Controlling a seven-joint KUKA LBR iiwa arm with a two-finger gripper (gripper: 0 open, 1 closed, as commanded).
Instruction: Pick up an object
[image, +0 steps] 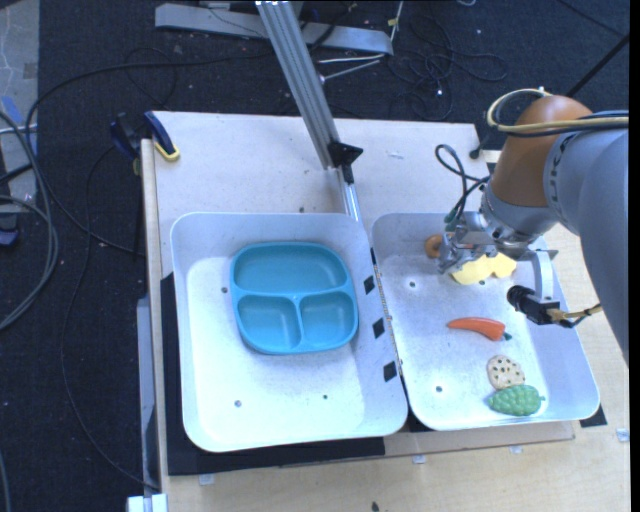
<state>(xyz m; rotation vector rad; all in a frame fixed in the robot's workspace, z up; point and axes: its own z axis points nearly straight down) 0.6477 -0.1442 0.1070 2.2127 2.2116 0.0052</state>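
At the upper right of the frame, the gripper (462, 250) sits low in the right bin (560, 400), over a yellow object (485, 268). How it is set I cannot tell. A good pick means centring on the yellow object, clear of the carrot (477, 326).

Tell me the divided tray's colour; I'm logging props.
Light blue tray, clearest in the camera view.

Even, fairly bright overhead light; the white bins (290, 420) look slightly washed out with soft, faint shadows. The dark floor (70, 120) swallows detail. The picture is a little soft and grainy throughout.
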